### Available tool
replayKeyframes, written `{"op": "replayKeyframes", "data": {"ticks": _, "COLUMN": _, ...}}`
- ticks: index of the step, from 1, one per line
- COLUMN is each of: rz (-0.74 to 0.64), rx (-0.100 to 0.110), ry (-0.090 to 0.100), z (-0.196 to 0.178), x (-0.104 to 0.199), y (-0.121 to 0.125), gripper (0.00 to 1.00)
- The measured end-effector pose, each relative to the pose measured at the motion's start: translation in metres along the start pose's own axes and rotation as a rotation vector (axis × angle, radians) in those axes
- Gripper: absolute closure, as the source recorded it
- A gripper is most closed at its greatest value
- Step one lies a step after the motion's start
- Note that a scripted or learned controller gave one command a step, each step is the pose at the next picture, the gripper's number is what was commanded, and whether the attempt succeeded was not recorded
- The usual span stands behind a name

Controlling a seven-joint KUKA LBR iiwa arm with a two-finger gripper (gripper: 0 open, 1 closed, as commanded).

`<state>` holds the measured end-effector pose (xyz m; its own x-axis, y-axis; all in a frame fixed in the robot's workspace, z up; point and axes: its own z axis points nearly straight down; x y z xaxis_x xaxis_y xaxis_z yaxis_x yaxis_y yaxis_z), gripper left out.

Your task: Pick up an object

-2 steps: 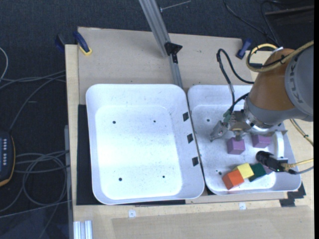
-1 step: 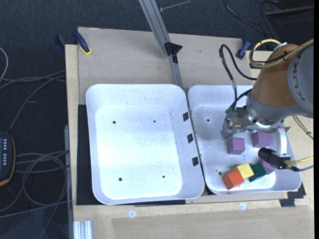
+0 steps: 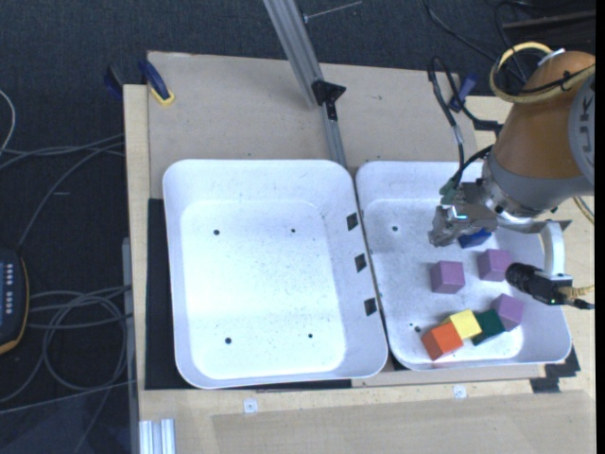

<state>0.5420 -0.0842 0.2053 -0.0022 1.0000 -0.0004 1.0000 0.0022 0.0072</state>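
The right bin (image 3: 397, 211) holds several small blocks. A blue block (image 3: 475, 239) lies partly under the gripper's body. Two purple cubes (image 3: 447, 274) (image 3: 493, 264) sit just in front of it, and a third purple cube (image 3: 510, 310) lies nearer the front right. An orange block (image 3: 439, 340), a yellow block (image 3: 464, 325) and a green block (image 3: 489, 323) form a row at the bin's front edge. My gripper (image 3: 450, 227) hangs low over the right bin's middle, immediately left of the blue block; the wrist hides where its tips meet the bin.
The left bin (image 3: 260, 272) stands beside the right one, with black clips (image 3: 359, 261) along the shared rim. A slanted metal pole (image 3: 298, 50) rises behind the bins. A black cable connector (image 3: 534, 284) hangs off the wrist above the right bin's right side.
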Motion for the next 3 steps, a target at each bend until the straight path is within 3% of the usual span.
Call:
{"op": "replayKeyframes", "data": {"ticks": 1, "rz": 0.001, "rx": 0.003, "ry": 0.000, "z": -0.022, "x": 0.000, "y": 0.001, "gripper": 1.00}}
{"op": "replayKeyframes", "data": {"ticks": 3, "rz": -0.005, "rx": 0.009, "ry": 0.004, "z": -0.020, "x": 0.113, "y": -0.025, "gripper": 1.00}}
